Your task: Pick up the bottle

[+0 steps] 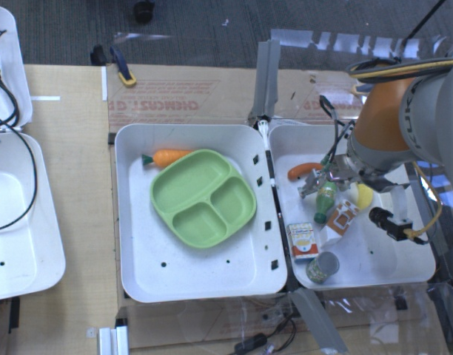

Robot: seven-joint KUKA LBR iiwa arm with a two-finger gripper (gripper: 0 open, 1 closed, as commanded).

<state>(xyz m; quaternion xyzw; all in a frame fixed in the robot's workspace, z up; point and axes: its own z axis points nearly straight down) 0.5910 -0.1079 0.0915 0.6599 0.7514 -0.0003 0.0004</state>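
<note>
The bottle [323,203] is green and small, lying in the right bin [404,261] near its middle, its neck pointing toward the far side. My gripper [323,183] hangs low, right over the bottle's upper end, at the tip of the grey arm with the orange band [386,117]. The wrist hides the bottle's top, so I cannot see whether anything is gripped.
Around the bottle in the right bin lie an orange sausage-like item [303,170], a yellow lemon [365,196], a small brown carton [343,217], a red-and-white box [303,240] and a can [323,267]. The left bin [138,257] holds a green divided plate [204,197] and a carrot [167,157].
</note>
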